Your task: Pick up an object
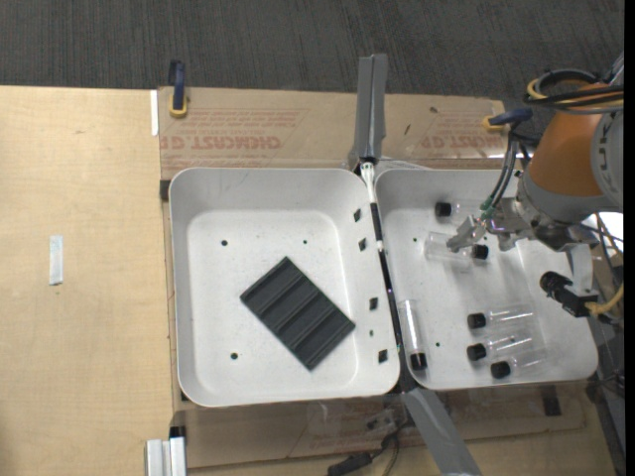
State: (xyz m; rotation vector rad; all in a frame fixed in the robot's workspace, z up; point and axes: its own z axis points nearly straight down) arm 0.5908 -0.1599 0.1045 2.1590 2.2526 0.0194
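The pincer (pixel 474 238) hangs over the right white bin (pixel 446 296); to its left, past a grey divider post (pixel 371 117), sits the left white bin (pixel 208 266). Behind both lies a printed cardboard sheet (pixel 268 132), with one blue clamp (pixel 506 119) just behind the pincer and another (pixel 177 87) far to its left. Farthest left, a pale strip (pixel 56 261) lies on the wooden bench (pixel 79 365).

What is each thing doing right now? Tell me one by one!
Black ridged block: lying flat, turned at a slant, in the left bin.
Clear vials with black caps: lying on their sides in the right bin.
One vial: lying along the right bin's left wall.
End effector: low over the right bin, beside a vial.
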